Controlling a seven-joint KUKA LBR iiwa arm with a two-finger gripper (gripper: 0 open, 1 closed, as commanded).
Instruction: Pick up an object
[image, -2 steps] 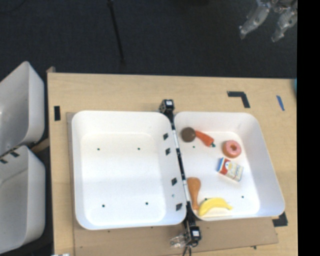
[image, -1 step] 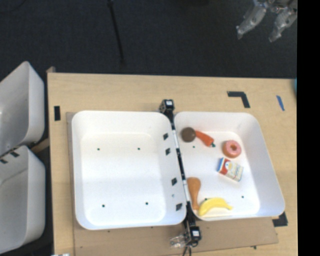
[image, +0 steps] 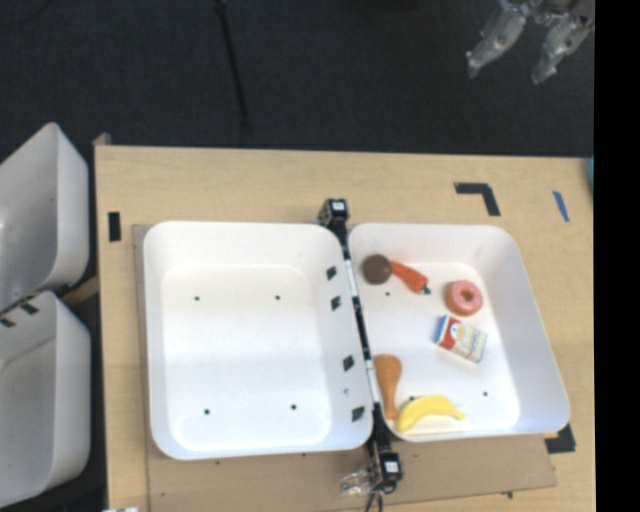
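The gripper hung spread and empty at the far right, beyond the bench. The pink doughnut lay well apart from it, in the right bin beside a carrot.

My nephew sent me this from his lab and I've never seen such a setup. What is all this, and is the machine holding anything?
One camera fixed above a wooden bench looks down at a slant. Two shallow white bins sit side by side. The right bin holds toy food: a brown ball beside a carrot, a pink donut, a small carton, a drumstick and a banana. The left bin is the other tray. The pale metal shape at top right is the robot arm's claw, raised off past the far side of the bench. Nothing is between its fingers, so it holds nothing.
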